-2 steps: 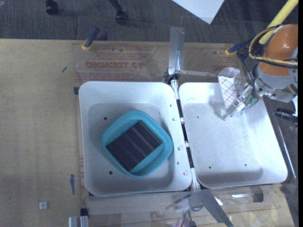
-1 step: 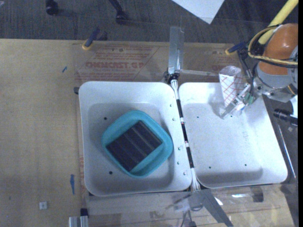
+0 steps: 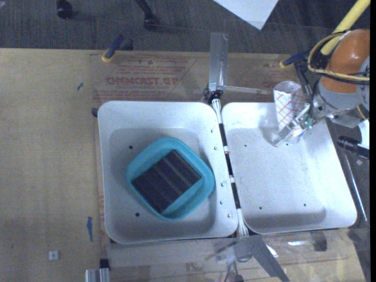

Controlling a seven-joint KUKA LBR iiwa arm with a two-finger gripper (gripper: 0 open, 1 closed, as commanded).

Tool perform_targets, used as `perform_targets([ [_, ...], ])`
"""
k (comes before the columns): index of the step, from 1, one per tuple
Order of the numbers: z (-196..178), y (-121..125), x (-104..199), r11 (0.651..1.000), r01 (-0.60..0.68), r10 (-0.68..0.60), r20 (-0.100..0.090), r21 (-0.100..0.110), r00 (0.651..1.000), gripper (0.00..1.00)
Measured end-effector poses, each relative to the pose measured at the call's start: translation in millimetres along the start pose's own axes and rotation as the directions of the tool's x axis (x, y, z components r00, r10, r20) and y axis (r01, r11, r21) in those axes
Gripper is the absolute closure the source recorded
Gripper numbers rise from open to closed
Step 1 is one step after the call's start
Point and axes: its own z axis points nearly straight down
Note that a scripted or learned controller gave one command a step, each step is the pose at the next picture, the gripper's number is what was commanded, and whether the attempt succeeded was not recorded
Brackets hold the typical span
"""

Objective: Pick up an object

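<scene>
A clear plastic cup point(image 3: 286, 111) with a red grid pattern is at the back of the right bin point(image 3: 294, 187), and its top reaches past the bin's far rim. My gripper point(image 3: 303, 122) is right against the cup's right side, under the orange band of the arm point(image 3: 346, 54). Whether the cup is held or rests on the bin floor is unclear. A teal square tub point(image 3: 170, 178) with a dark ribbed inside lies in the middle of the left bin point(image 3: 117, 128).
A metal post point(image 3: 218, 63) rises behind the seam between the two bins. Yellow and black cables point(image 3: 329, 40) loop beside the arm at the back right. A blue-handled clamp point(image 3: 114, 47) sits on the bench's far edge.
</scene>
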Motion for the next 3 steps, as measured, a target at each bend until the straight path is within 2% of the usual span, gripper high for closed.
perform_targets([
  [1, -7, -1, 2, 1.0, 0.0, 0.0, -0.006, 0.004, 1.0, 1.0],
  [2, -61, 64, 89, 0.999, 0.039, -0.039, 0.027, -0.004, 0.999, 1.0],
  [3, -71, 66, 89, 0.999, 0.04, -0.04, 0.029, -0.007, 0.999, 1.0],
])
